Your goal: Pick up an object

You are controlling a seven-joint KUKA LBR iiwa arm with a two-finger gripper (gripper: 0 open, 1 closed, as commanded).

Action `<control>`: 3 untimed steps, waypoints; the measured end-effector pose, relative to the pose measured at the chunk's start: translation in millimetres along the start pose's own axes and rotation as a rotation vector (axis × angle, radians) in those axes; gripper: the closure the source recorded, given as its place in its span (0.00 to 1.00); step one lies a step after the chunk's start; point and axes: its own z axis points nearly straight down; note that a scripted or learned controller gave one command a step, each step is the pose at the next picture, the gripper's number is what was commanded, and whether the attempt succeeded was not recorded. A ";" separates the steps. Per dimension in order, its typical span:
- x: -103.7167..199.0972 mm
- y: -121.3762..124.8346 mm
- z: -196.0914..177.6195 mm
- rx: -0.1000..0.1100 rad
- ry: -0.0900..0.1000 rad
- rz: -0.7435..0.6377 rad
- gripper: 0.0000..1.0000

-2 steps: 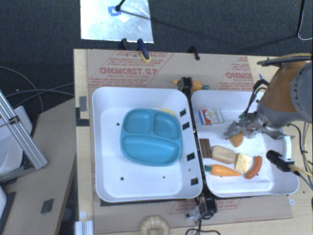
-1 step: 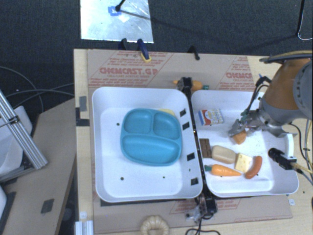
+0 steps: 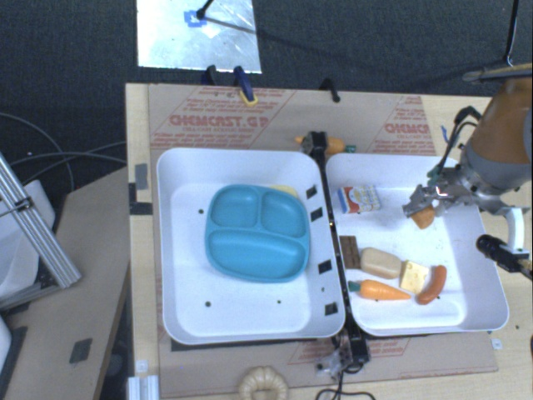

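Observation:
My gripper (image 3: pixel 423 207) hangs over the upper right part of the right bin (image 3: pixel 475 307). A small orange-brown piece (image 3: pixel 425 218) sits between its fingertips, and the fingers look shut on it. Lower in the same bin lie a beige bread-like piece (image 3: pixel 381 262), a yellow cheese wedge (image 3: pixel 414 275), a carrot (image 3: pixel 383 290), a red-brown sausage (image 3: pixel 433 284) and a dark brown bar (image 3: pixel 349 252). A small white and red carton (image 3: pixel 358 198) lies to the gripper's left.
The left bin (image 3: pixel 179 307) holds a blue divided plate (image 3: pixel 258 232) with a pale yellow item (image 3: pixel 287 191) at its far edge. An orange item (image 3: pixel 335 146) rests behind the bins by the black clamp (image 3: pixel 316 142). The arm's orange band (image 3: pixel 504 127) rises at the right.

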 end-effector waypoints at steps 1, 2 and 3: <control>-3.5 10.7 -49.2 0.000 0.000 -0.001 1.00; -3.6 11.8 -64.9 0.004 0.001 -0.001 1.00; 49.6 17.6 -75.2 0.004 0.003 -0.005 1.00</control>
